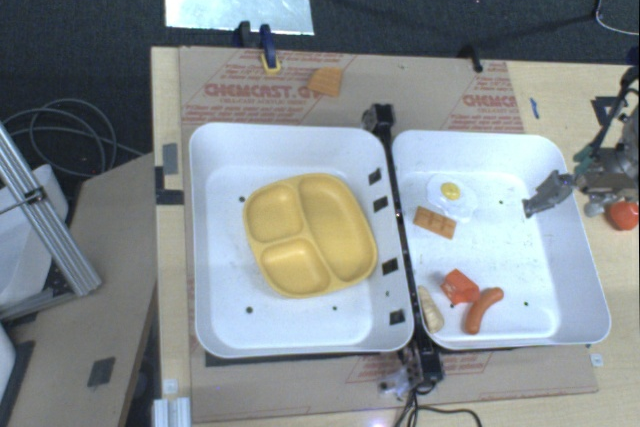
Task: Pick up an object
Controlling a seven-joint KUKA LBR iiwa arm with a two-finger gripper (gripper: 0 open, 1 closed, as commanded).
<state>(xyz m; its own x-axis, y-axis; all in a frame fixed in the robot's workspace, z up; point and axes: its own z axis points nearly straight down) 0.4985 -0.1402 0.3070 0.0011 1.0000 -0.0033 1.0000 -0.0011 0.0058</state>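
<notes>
**Toy food in the right bin: what to grab and how**

While my gripper (548, 192) hangs at the right edge of the right bin (575, 260), I cannot tell its state from this angle, and nothing shows in its grasp.

Starting nearest the bottom of the frame, the sausage (482, 308) lies at a slant in the lower part of that bin. I judge it light, stiff plastic, rounded and likely slippery; I would take it across its narrow middle. Just beside it, to its upper left, sits the red piece (459, 286), blocky, with flatter sides that should give a surer hold. Lower left, against the bin wall, lies a pale piece (431, 309); its place at the divider would crowd me.

Higher in the frame comes the brown wafer (435, 223), thin and flat, hard to get under. Just above it rests the fried egg (451, 192), flat and low too, probably the worst pick.

In the left bin (215, 245) lies the yellow divided plate (308, 235), wide and stiff, graspable only by its rim. At the top, outside both bins, an orange block (325, 81) sits on the cardboard.
</notes>
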